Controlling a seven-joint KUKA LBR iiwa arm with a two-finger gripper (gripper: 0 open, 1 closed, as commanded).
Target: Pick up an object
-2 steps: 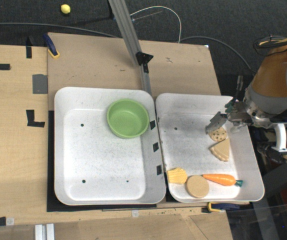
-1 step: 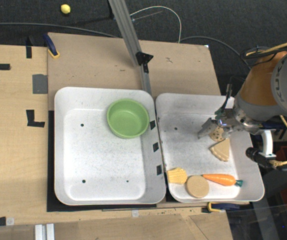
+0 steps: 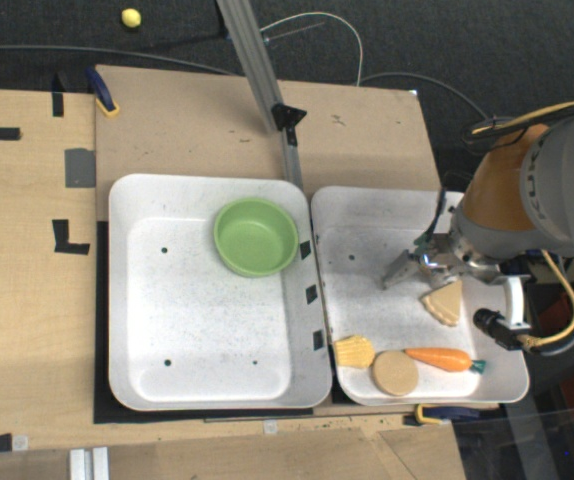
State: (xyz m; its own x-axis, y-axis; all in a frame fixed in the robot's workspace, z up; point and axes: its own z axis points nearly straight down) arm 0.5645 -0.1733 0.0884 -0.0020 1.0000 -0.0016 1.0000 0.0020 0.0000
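Observation:
My gripper [image 3: 415, 273] is down in the right bin [image 3: 367, 218], near its middle, and it is open. One finger [image 3: 395, 272] reaches out to the left over bare bin floor, with nothing between the fingers. A pale tan wedge [image 3: 445, 304] lies just below and to the right of the gripper, very close to it. Along the bin's front edge lie an orange carrot [image 3: 439, 359], a round tan disc [image 3: 395, 373] and a small yellow ridged piece [image 3: 354, 350]. A green bowl [image 3: 255, 236] sits in the left bin [image 3: 157, 298] at its upper right.
The grey arm with its orange band [image 3: 507, 193] overhangs the right bin's right edge. A slanted metal pole [image 3: 252, 53] ends at the wall between the two bins. Cables run over the dark floor behind the bench.

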